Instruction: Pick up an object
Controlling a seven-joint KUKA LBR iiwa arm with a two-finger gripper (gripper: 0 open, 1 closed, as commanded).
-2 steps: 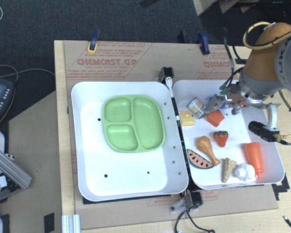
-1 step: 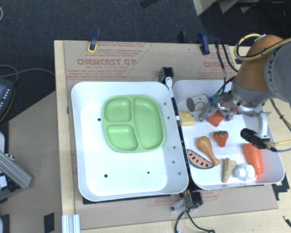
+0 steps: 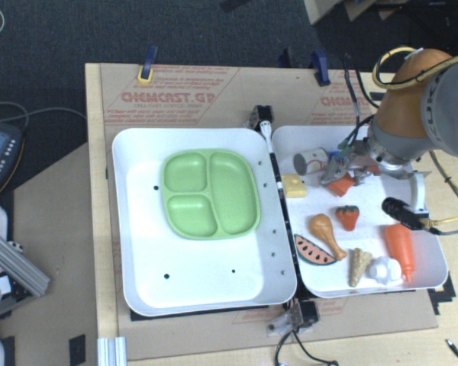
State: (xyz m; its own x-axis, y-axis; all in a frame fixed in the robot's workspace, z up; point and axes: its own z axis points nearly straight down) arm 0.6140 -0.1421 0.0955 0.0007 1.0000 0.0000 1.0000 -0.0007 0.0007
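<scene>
A: Green, one item: divided plate (image 3: 211, 194), three compartments, lying flat in the left bin (image 3: 133, 227), towards its upper middle.

B: Right bin (image 3: 435, 269), left edge first?

A: Pale yellow block (image 3: 294, 186), against the bin's left wall. Below it, watermelon slice (image 3: 314, 252), red with dark rind, near the lower left corner. Beside that, drumstick (image 3: 327, 235), tan, lying at a slant. Ice-cream cone (image 3: 359, 265), beige, just right of the drumstick's lower end. Strawberry (image 3: 348, 216), red with green top, mid-bin. Small white round piece (image 3: 300, 162), upper left of the bin.

B: And further right?

A: Carrot (image 3: 401, 250), orange, long, lying near the right wall; a whitish lump (image 3: 385, 270) touching its lower end. Red-orange piece (image 3: 342, 185), directly under the gripper.

B: Arm?

A: Grey with orange band, entering from the upper right, wrist bent down over the bin's upper half. Gripper (image 3: 340, 171) low among the toys, just above the red-orange piece. Fingers too cluttered by cables and shadow; how wide they stand and whether they have hold of anything cannot be told.
</scene>
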